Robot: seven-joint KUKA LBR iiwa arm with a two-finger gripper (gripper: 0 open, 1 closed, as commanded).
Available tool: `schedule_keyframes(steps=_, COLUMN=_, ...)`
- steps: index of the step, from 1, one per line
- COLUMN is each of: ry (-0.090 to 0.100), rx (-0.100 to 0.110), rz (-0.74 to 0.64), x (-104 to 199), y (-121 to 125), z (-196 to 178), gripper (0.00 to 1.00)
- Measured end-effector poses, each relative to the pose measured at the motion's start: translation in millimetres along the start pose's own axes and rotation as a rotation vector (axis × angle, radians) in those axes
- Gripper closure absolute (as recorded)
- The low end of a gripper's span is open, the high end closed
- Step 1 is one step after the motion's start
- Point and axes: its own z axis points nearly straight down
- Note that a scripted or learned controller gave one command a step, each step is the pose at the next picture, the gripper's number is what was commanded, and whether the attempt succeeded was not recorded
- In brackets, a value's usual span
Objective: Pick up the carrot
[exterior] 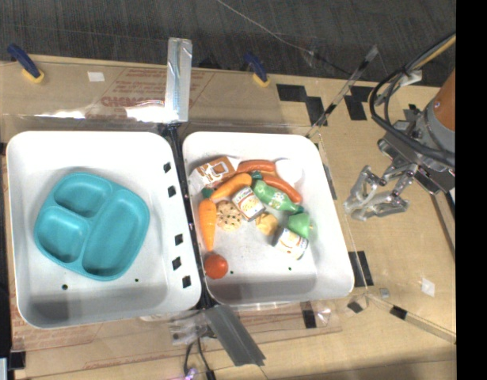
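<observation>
While the carrot (207, 222) lies in the right bin (326, 212), the claw (375, 196) waits outside it, spread wide, holding nothing.

Two white bins (21, 212) sit side by side on the bench (401, 275).

A teal divided plate (90, 226) lies in the left white bin (21, 157). Right of that plate, the right white bin (326, 236) holds a red tomato (215, 266) at its near left, a cookie (228, 216), a green bottle (276, 197), hot dogs (267, 172), and small packaged food items.
</observation>
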Motion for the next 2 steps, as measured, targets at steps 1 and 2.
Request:
schedule_keyframes(steps=1, ry=-0.002, rx=0.003, rz=-0.195, x=-1, y=-1, z=-1, gripper=1.00)
schedule_keyframes(steps=2, ry=0.001, rx=-0.009, rz=-0.592, x=8, y=7, z=57, gripper=1.00)
